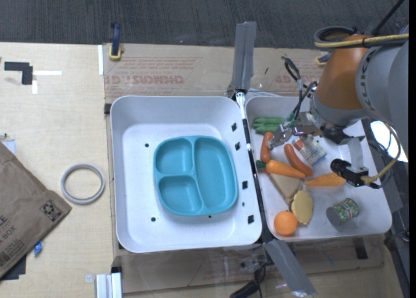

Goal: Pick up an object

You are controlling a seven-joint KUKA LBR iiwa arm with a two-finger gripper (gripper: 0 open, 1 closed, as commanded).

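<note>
Camera view: pick looked not done yet. The grey arm with the orange band reached in from the right and its two-finger end effector (290,133) sat low in the right shallow white bin (380,215), among the toy food. Couldn't tell whether it was spread or pressed together, and nothing was visibly pinched, so my read was that the grasp and lift were both left.

Right bin held the candidates: a green bean-like piece (268,123) at the far side, a red sausage (297,158) just beside the end effector, a long orange carrot (285,169), a second orange carrot (325,180), a round orange fruit (285,223), a pale potato-shaped piece (301,207) and a small patterned can (342,211).

Left shallow white bin (130,225) held one teal plastic three-compartment plate (196,174).

On the counter (52,115), left of the bins, lay a grey tape ring (82,182).
</note>
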